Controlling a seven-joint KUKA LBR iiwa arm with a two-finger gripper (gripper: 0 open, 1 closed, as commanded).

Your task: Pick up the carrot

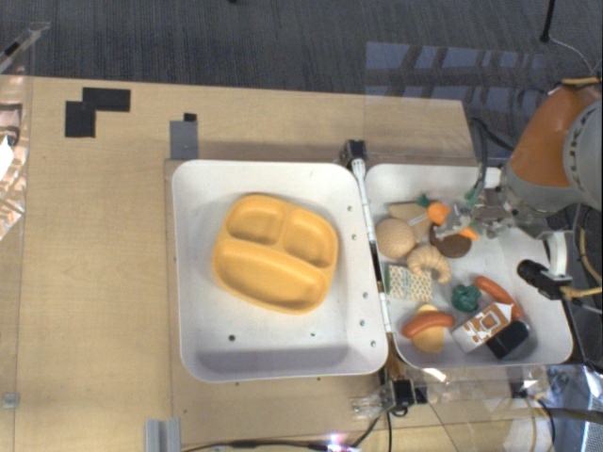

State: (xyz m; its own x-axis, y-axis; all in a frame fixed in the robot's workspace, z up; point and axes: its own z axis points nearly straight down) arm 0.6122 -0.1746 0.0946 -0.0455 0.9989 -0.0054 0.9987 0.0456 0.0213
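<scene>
Crowding the right bin [563, 347], food hems hand [464, 222] beside carrot [435, 212].

The small orange-and-white carton [482, 324] bears a printed pattern, but nothing on it is legible.

**Gripper low over the crowded right bin, beside the carrot**

Two white bins sit side by side on the wooden bench [94, 281]. The left bin [203, 347] holds a yellow divided plate [276, 252], tilted slightly. The right bin [556, 342] is full of toy food. The arm [556, 149] enters from three o'clock, and its gripper [468, 217] hangs low at the bin's twelve o'clock end. The carrot [436, 211], orange with a green top, lies just beside the gripper at its nine o'clock. A croissant [431, 263] lies near the bin's middle, a green piece [465, 298] toward five o'clock of it, and a hot dog [428, 324] at six o'clock.
</scene>
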